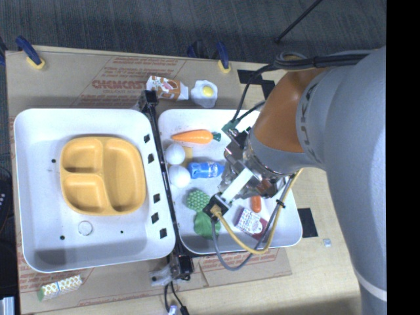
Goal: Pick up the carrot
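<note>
Carrot (192, 136) lying at the right bin's (190, 118) far end, my hand (244, 170) just beside it, over the bin — how open, I cannot tell

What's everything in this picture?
left shallow white bin: one, white, left side
right shallow white bin: one, white, right side
yellow divided plastic plate: one, yellow, left bin
orange toy carrot: one, orange, right bin's top
round white balls: two, white, below the carrot
blue cylindrical container: one, blue, right bin's middle
green lumpy toys: two, green, right bin's bottom
red-and-white packet: one, red-white, right bin
brown-and-white small carton: one, brown-white, behind bins
grey arm, orange band: one, grey, over right bin
</note>
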`<state>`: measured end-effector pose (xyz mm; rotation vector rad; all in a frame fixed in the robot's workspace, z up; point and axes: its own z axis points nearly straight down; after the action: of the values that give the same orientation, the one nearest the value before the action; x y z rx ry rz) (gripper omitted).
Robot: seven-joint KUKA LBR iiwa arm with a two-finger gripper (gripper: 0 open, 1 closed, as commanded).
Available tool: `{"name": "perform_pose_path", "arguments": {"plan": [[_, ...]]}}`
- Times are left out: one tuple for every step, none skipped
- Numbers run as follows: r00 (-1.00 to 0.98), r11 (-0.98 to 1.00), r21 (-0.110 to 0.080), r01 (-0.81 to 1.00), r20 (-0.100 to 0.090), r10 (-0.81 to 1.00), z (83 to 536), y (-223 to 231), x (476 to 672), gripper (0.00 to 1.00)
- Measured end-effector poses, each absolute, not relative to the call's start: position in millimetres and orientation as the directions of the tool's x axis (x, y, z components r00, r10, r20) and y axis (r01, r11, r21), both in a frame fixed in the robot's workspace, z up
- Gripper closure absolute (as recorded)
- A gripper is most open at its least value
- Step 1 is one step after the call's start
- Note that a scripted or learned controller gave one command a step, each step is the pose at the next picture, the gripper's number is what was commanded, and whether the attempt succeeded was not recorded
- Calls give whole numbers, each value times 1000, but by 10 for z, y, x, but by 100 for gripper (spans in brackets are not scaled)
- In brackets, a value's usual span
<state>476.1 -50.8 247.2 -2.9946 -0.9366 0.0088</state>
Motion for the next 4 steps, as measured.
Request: {"name": "perform_pose_path", "arguments": {"plan": [[812,-812,-4,584,-2,584,2992,-988,4761,100],[914,-914,-7,407,-4,407,1651,-1016,4752,100],[903,-903,-4,430,-2,430,2710,-1313,4763,100],[916,-916,-4,401,-2,401,3070,-1893,4763,100]]}}
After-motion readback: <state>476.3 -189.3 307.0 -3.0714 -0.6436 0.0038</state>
